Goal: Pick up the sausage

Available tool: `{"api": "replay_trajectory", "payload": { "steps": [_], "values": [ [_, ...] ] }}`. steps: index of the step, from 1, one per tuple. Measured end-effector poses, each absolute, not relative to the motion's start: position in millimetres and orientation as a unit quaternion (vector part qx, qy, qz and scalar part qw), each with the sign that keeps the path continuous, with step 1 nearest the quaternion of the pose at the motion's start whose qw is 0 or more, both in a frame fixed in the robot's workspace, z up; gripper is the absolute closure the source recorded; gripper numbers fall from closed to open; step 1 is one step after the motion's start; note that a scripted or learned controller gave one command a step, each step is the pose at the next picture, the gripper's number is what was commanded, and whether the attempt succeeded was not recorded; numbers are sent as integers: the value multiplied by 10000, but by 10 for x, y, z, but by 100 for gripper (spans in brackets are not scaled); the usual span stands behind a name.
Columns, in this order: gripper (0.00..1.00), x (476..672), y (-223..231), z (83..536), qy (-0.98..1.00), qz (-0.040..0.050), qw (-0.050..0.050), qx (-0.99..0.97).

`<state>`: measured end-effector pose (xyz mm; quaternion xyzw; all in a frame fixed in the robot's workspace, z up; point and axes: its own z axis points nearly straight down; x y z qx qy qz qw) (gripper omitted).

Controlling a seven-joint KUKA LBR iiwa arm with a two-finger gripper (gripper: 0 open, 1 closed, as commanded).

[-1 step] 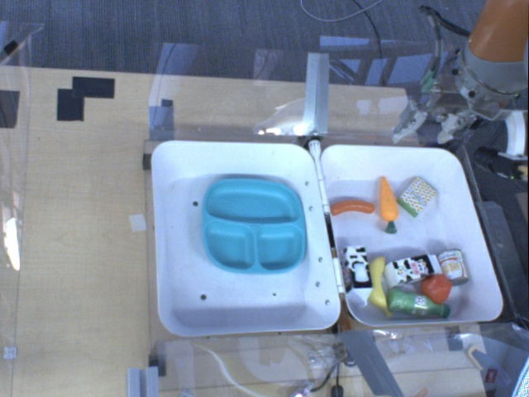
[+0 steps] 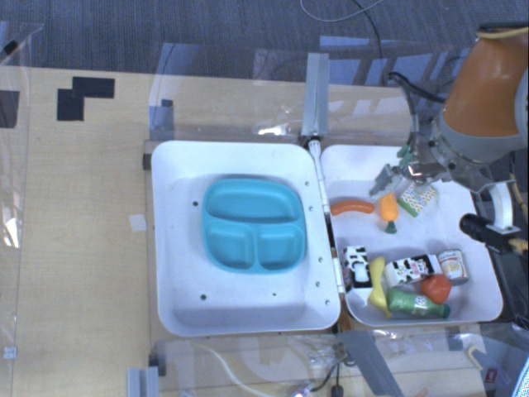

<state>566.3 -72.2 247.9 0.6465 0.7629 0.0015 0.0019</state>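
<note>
The sausage (image 2: pixel 351 208), a short orange-red link, lies on the floor of the right bin (image 2: pixel 355 160) near its left wall. My gripper (image 2: pixel 397 175) hangs over the back of that bin, up and to the right of the sausage and apart from it. Its fingers look open, and nothing is between them. A small carrot (image 2: pixel 388 209) sits just right of the sausage, below the gripper.
A white, green-dotted packet (image 2: pixel 417 197) lies under the gripper's right side. The front of the right bin holds a black-and-white carton (image 2: pixel 355 267), a banana (image 2: pixel 378 284), a green bottle (image 2: pixel 417 304), a tomato (image 2: pixel 436 288) and a can (image 2: pixel 452 265). The left bin (image 2: pixel 178 188) holds a blue divided plate (image 2: pixel 223 251).
</note>
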Motion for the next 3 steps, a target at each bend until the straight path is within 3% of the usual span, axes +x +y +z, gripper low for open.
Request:
{"api": "replay_trajectory", "payload": {
  "steps": [1,2,3],
  "values": [
    [100,5681,-716,2597,7635,35,46,6457],
    [100,5784,219,2609,8470,22,28,5316],
    [100,6398,-83,2158,9054,17,31,4246]
  ]
}}
